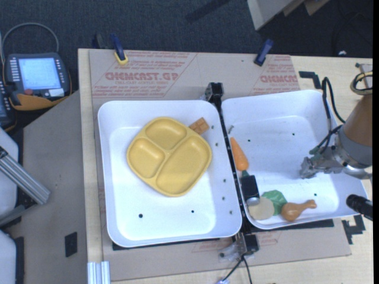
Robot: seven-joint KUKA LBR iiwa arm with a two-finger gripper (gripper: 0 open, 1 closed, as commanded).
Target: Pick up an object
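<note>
Two shallow white bins sit side by side on the bench. The left bin bears a yellow three-compartment plastic plate, with a small brown wooden block touching its upper right rim. The right bin has an orange toy carrot along its left wall, a black rectangular block below it, then a pale round piece, a green item and a tan toy drumstick clustered at the near corner. The gripper hangs low over the right bin's bare floor, well apart from the drumstick; whether its jaws are parted or closed I cannot tell, perhaps for the blur.
</note>
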